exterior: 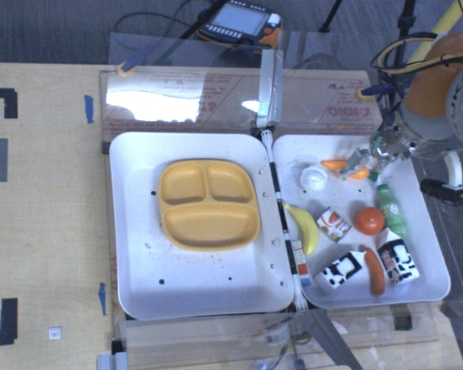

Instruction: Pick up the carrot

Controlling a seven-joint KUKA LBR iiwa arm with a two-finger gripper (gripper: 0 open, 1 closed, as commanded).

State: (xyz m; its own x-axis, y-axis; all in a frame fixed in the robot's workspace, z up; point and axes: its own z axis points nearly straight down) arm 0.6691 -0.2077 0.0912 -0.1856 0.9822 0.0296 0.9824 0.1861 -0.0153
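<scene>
The carrot (336, 165) lies near the back of the right bin (436, 280), just beside a white cap (314, 179). The tool (364, 163) sits right at its far end — metal parts overlap an orange bit there, so I cannot tell whether it is clenched or released. The arm (440, 83) is cut off at the frame's right.

Small orange carrot (341, 166) in the right bin (436, 241).

The carrot is thin and orange and lies flat on the white floor of the bin, toward the far edge, at about 12 o'clock from the bin's middle. It points roughly from 9 to 3 o'clock. Its right end goes under the gripper (368, 161), so its full length cannot be seen.
</scene>
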